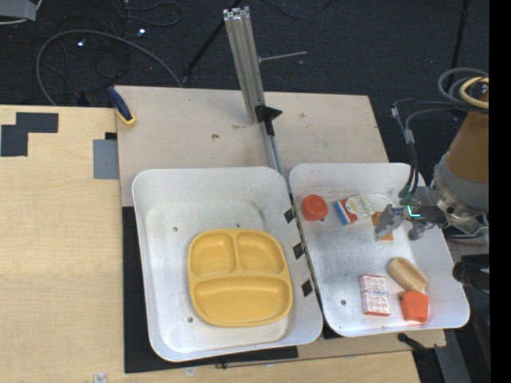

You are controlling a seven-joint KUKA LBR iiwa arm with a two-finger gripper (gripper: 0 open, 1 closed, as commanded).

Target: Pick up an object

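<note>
Left bin (160, 214): yellow tray (238, 278). Right bin (339, 309): perhaps 5 small items.

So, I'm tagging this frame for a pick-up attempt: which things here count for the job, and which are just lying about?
Belong to the job:
- gripper, over the right bin
- carton beside it
- red round object
- bread roll
- pink box
- orange block

Just lying about:
- yellow divided plate in the left bin
- metal post
- floor cables

No legible text on any object
</note>
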